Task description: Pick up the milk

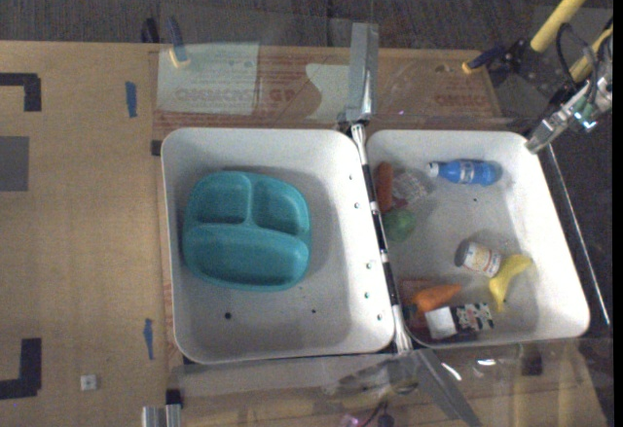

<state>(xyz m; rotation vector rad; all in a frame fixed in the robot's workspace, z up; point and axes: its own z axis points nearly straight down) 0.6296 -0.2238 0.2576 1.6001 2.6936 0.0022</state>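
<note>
Desk (78, 221) carries two bins: your left one holds a teal tray (246, 229). In the right bin (545, 221), the milk (459, 320) lies at the near edge beside a carrot (435, 296), reachable from above. Your claw (563, 121) hovers off the far-right rim; whether it's open, I cannot tell.

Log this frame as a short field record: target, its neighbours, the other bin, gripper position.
target: milk carton, lying near the front edge of the right bin
neighbours: carrot just behind it, banana to its right, small can, blue bottle at the back
left bin: teal divided plate
gripper: at the right bin's back right corner, far from the milk carton
task state: milk carton not yet picked up
</note>
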